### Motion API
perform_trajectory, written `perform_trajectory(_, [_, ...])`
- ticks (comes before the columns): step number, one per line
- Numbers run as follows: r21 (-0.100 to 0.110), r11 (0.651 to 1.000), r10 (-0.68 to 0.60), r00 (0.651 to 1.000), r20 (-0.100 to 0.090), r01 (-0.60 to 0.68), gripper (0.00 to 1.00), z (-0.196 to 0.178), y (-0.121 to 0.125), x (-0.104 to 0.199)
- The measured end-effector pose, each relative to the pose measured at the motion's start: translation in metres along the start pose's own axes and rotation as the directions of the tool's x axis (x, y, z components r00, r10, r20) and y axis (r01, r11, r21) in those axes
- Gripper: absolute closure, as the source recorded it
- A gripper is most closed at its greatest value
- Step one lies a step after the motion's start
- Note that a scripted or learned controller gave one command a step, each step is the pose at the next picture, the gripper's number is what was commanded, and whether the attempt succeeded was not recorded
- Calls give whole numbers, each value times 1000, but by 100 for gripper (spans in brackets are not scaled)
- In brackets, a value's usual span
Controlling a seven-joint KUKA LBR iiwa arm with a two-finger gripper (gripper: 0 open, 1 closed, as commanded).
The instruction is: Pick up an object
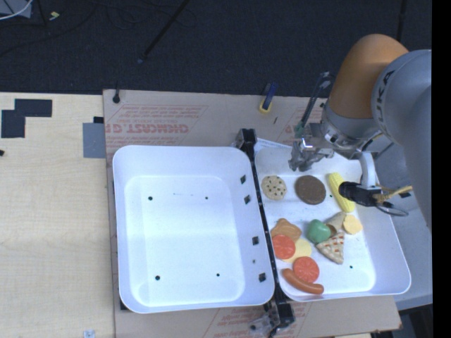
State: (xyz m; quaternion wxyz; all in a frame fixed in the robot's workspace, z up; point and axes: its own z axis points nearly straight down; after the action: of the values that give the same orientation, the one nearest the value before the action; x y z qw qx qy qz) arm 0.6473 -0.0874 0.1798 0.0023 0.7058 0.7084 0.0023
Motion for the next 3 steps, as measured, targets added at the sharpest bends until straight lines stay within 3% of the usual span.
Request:
perform_trajectory(1, [6, 1000, 3, 1000, 0, -3, 100, -87, -3, 36])
perform_trajectory(2, [14, 1000, 3, 1000, -1, -3, 100, -3, -10, 62])
perform_trajectory(3, [8, 1000, 4, 1000, 0, -4, 100, -8, -3, 104])
